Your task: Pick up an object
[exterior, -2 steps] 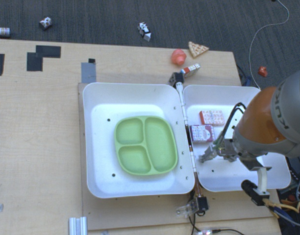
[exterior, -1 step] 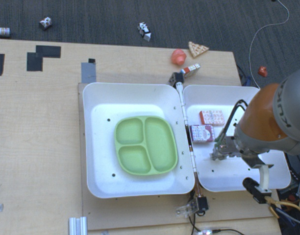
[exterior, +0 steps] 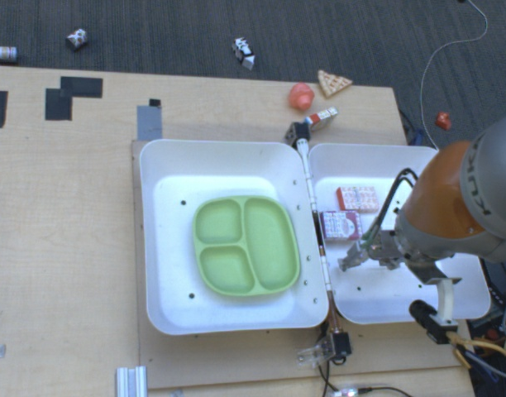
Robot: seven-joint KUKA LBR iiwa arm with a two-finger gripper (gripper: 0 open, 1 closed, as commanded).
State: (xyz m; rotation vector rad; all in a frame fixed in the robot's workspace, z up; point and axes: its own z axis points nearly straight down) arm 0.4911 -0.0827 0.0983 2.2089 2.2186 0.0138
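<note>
Right bin: 2 boxes (patterned) | left bin: 1 tray

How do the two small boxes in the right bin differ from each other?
The upper box is pale with red marks; the lower box is darker, pink-purple. The upper box lies in open view; the lower box sits nearer the bins' divider, close beside the arm. Both lie flat.

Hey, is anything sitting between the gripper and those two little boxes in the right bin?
Nothing visible does. The gripper hangs in the right bin, just below the purple box, with the red and white box just beyond it.
</note>
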